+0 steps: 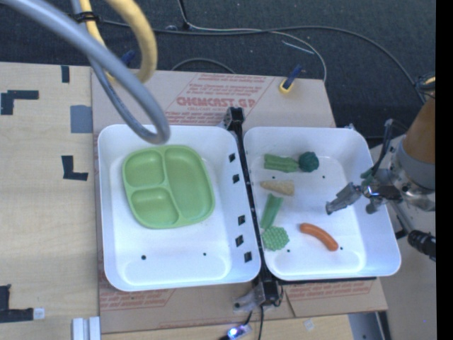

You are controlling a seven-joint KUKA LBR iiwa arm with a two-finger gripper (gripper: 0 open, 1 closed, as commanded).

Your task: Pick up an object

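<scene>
The fingers (352, 198) sit at the 3 o'clock side of the right bin (354, 142), reaching in over its rim from the arm (417, 154). One dark finger points toward 9 o'clock; whether the pair is spread or pressed together cannot be told at this angle, and nothing shows between them.

Nearest to them, toward 7 o'clock, lies one orange sausage (319, 236) on the bin floor, apart from the fingers. Farther toward 9 o'clock lies one pale corn cob (277, 187). At 10 o'clock from the fingers rests one dark green broccoli (291, 163), its head pointing to 3 o'clock. Near the bin's 8 o'clock corner lies a second, lighter green broccoli (272, 227), stalk up toward 12 o'clock. That makes four toy foods, all apart from each other.

The left bin (113, 211) holds one green divided plate (168, 186). A grey hose (106, 69) crosses above that bin's 12 o'clock edge, with a yellow hose (138, 27) behind. Both bins rest on the counter (42, 211).
</scene>
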